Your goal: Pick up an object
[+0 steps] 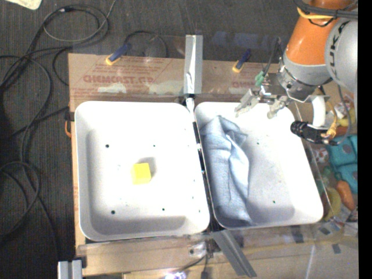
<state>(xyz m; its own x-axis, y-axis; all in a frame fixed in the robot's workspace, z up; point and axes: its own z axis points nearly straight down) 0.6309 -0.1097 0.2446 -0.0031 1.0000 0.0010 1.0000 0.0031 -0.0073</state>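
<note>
Here's the arm coming in from the right, orange band bright above the wrist, and the tool hangs over the far edge of the right bin. Its two fingers are spread apart, and there is nothing between them: no grasp made, nothing lifted.

What's on offer? In the right bin, a pale blue-grey cloth lies crumpled along the left side, running from the far end down to the near wall. It sits just near of the tool, slightly to its left. Over in the left bin, a small yellow block rests alone on the floor of the bin, well apart from the tool and on the other side of the divider between the two bins.

So where does the task stand? By my reading, right at the start. Both candidates lie flat in their bins, untouched as far as this view shows, and the tool is empty and raised near the rim. Everything is left to do: choose a target, descend, close, lift. The cloth looks the likelier pick given how close it is, though that's a guess. It is soft and bunched, so a pinch on a raised fold should catch; a flat patch could slip free.

Along the right of the worktop, clutter of coloured items sits outside the bin, not in play.
</note>
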